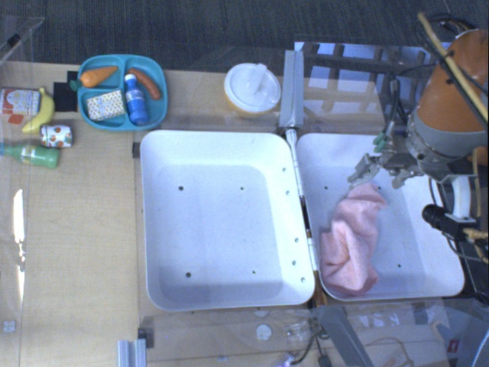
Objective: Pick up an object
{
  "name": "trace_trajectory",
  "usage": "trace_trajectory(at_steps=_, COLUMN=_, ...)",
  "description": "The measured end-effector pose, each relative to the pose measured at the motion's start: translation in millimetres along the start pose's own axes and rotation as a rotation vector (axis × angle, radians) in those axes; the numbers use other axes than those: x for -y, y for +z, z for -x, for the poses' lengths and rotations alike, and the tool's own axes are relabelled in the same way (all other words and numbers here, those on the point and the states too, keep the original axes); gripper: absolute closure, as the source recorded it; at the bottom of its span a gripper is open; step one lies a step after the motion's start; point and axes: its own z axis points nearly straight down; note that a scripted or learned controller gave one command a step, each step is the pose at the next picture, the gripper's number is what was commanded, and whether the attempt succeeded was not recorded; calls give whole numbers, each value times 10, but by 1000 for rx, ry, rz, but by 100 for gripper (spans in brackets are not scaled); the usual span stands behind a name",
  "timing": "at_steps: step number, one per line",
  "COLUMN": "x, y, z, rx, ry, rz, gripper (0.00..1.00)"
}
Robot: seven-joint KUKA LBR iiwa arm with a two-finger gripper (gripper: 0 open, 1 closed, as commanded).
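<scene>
Wooden bench [76, 266] is seen under two shallow white bins set side by side. One pink cloth [351, 239] lies crumpled in the right bin [428, 270], against its left wall, and the left bin [221, 220] is bare. The gripper [386, 167] is held just above the cloth's upper end, with its fingers spread apart and nothing seen between them.

The step in hand is judged to be the descent onto the cloth. It would best be done by lowering the spread fingers straight onto the raised fold at the top, so that a thick bunch is caught, not a thin edge. The fingers should be closed fully before any lift is tried, since soft fabric is easily let slip.

Beyond the bins, one blue divided tray [122, 92] with toy food, one round white lid [252, 89], one banana [42, 112], one small can [56, 135] and one green bottle [32, 155] are counted.
</scene>
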Motion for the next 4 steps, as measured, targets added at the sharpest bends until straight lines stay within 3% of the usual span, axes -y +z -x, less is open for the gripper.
trace_trajectory(at_steps=1, x=-125, y=1423, z=203, rx=1, ry=-166, rz=3, gripper=0)
trace_trajectory(at_steps=2, x=93, y=1494, z=483, rx=4, ry=-54, rz=18, gripper=0)
trace_trajectory(at_steps=3, x=563, y=1486, z=196, rx=7, ry=-159, rz=24, gripper=0)
trace_trajectory(at_steps=4, x=694, y=1475, z=396, rx=4, ry=-175, rz=13, gripper=0)
